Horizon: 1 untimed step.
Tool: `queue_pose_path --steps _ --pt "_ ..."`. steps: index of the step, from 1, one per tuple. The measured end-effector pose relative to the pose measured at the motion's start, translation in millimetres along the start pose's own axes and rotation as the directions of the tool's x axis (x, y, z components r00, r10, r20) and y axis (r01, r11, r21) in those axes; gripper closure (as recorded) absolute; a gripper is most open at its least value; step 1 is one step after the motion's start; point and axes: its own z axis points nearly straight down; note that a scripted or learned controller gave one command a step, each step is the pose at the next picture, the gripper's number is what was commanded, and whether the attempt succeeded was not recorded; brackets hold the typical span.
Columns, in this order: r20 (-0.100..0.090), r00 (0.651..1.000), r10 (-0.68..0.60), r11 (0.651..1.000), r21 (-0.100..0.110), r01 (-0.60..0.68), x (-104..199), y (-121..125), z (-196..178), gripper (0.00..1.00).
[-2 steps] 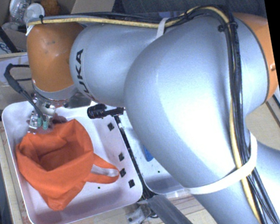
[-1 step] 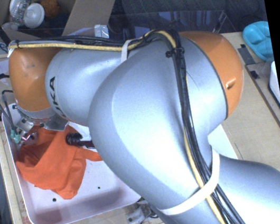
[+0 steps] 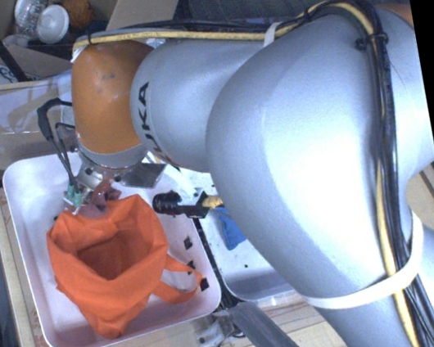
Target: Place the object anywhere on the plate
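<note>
Gripper (image 3: pixel 83 194) low at the upper left edge of the orange cloth (image 3: pixel 112 262), touching it or very near; cannot tell whether open or closed, so no claim of a hold. Probably the object, judging from the task: crumpled, hollow in the middle, lying in the left bin (image 3: pixel 24 219) and covering most of its floor. For a good grasp, better to pinch one thick fold at the edge, not the flat part, and to close fully before lifting. Then lift slowly, high enough to carry the loop (image 3: pixel 182 281) at lower right over the bin wall. Keep away from the blue thing (image 3: pixel 231 228) in the right bin (image 3: pixel 257 284). Over the plate, lower first, release after, to avoid sliding off.
</note>
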Motion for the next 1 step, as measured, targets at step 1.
queue_pose_path --steps 1 --pt "0.000 0.990 -0.142 0.990 0.001 0.142 67.3 8.6 2.9 1.00"
